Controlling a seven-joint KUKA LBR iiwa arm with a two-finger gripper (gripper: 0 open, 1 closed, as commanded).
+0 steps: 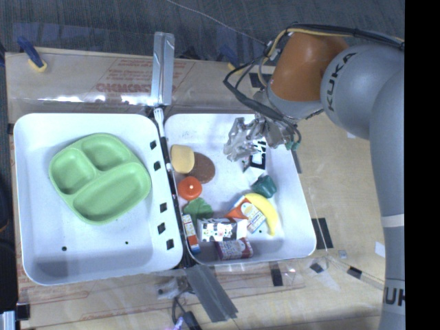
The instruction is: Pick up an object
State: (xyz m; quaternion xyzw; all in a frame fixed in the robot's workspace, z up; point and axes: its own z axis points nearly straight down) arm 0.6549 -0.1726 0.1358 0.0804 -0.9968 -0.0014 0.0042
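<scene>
A green divided plate (100,177) is seen in the left bin (27,253), well apart from everything the pick concerns. In the right bin (302,232), the toy food is clustered along the near and left parts: a yellow bun-like piece (182,159) touching a brown round piece (203,168), an orange tomato-like piece (190,188) just below them, and a banana (265,212) toward the near right corner, its long axis running diagonally from upper left to lower right. The gripper (242,143) is held over the far part of the right bin, up and to the right of the brown round piece. Whether its fingers are apart or together cannot be told, and nothing is seen held. The brown round piece is judged the nearest candidate, lying just down and left of the gripper.
</scene>
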